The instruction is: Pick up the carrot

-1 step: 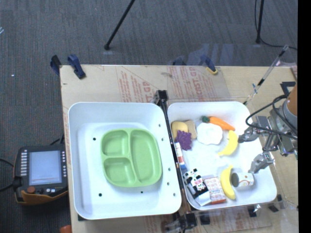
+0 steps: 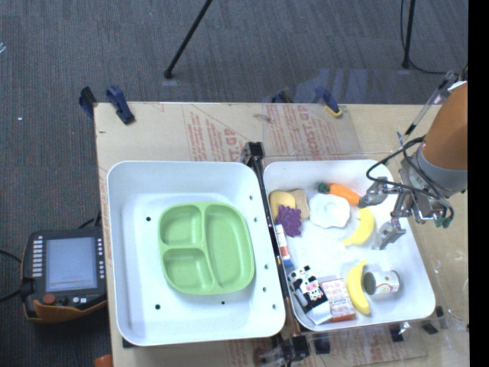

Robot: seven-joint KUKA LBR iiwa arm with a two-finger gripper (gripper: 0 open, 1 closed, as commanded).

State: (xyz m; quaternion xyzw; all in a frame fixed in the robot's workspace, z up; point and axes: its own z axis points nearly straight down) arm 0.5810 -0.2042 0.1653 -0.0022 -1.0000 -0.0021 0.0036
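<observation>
The carrot [image 2: 343, 193], orange with a green top, lies near the far edge of the right bin [image 2: 425, 281], just behind a white fried egg [image 2: 329, 211]. My gripper [image 2: 377, 220] hangs over the right side of that bin, to the right of the carrot and apart from it. Its two fingers [image 2: 371, 198] are spread open with nothing between them. A yellow banana [image 2: 361, 228] lies just left of the fingers.
The right bin also holds purple grapes [image 2: 288, 220], a yellowish bread piece [image 2: 284, 201], a marker [image 2: 283, 248], a cow-patterned carton [image 2: 307, 287], a small box [image 2: 337, 298], a second banana [image 2: 357, 287] and a can [image 2: 381, 283]. A green divided plate [image 2: 206, 248] sits in the left bin [image 2: 130, 205].
</observation>
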